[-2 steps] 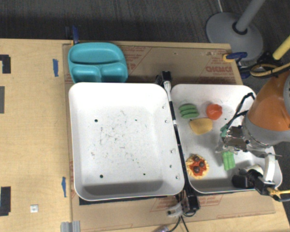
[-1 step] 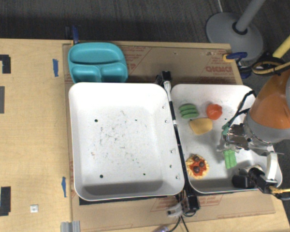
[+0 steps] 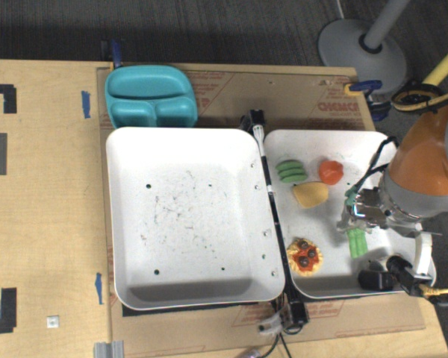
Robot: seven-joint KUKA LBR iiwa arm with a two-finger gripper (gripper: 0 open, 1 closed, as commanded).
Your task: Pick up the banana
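two white bins side by side on the bench. the left bin [image 3: 187, 215] has nothing but scuffs and a few dark specks on its floor. the right bin [image 3: 321, 144] is where all the stuff is.

the banana [image 3: 311, 194] is the pale yellow lump sitting roughly in the middle of the right bin, lying flat on the bin floor, not touched by anything. from the banana: a green ridged toy [image 3: 291, 171] sits just beside it at about 11 o'clock, an orange-red tomato-looking toy [image 3: 330, 172] is near it at about 1 o'clock, and a little pizza-ish piece with dark dots [image 3: 305, 255] is down at 6 o'clock, close to the bin's near-left corner. a bright green stick-shaped piece [image 3: 357, 242] lies at about 4 o'clock from the banana.

the arm comes in from 3 o'clock, orange band [image 3: 425, 162] big in the frame over the bin's right side. the gripper [image 3: 361, 213] is over the floor of the right bin at about 4 o'clock from the banana, right above the top end of that green stick, clearly apart from the banana. honestly can't tell how the hand is set, it's all cables and metal from this angle.

behind the left bin at 12 o'clock there's a teal divided tray [image 3: 151, 95].
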